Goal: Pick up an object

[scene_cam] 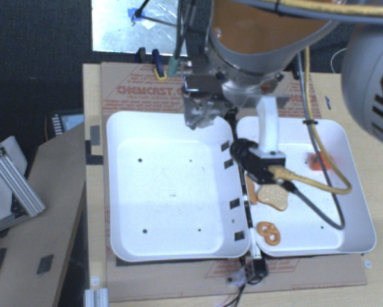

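Observation:
My gripper [201,112] hangs over the back edge of the left white bin [124,171], near the wall it shares with the right bin [354,197]. Nothing shows in it. In the right bin lie a tan toast-shaped piece [272,197], a small orange pretzel [268,233] near the front, and an orange-red object [318,162] towards the back right, partly behind a yellow cable. The gripper is up and to the left of all of them and touches none.
The large grey and orange arm [274,24] covers the back of both bins. Both bins rest on a cardboard sheet [140,88]. An aluminium frame [12,178] stands off the bench at the left.

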`<control>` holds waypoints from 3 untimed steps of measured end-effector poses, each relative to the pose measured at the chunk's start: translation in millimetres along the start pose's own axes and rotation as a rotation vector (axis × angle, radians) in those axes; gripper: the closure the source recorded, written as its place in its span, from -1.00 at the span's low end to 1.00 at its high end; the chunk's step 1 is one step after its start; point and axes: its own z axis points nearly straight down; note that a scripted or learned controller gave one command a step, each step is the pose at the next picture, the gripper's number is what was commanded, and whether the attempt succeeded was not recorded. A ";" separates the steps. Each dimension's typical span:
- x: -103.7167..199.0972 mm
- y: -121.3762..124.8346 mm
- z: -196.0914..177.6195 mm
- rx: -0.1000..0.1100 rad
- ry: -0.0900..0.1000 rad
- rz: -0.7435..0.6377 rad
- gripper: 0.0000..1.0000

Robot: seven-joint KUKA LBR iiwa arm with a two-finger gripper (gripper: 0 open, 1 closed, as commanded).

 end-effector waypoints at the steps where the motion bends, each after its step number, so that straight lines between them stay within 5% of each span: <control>1: -67.7 -6.6 117.5 0.012 -0.007 0.013 1.00; 2: -35.1 -5.1 25.0 -0.010 0.004 0.001 1.00; 3: -12.9 49.5 -38.6 -0.010 0.002 0.002 1.00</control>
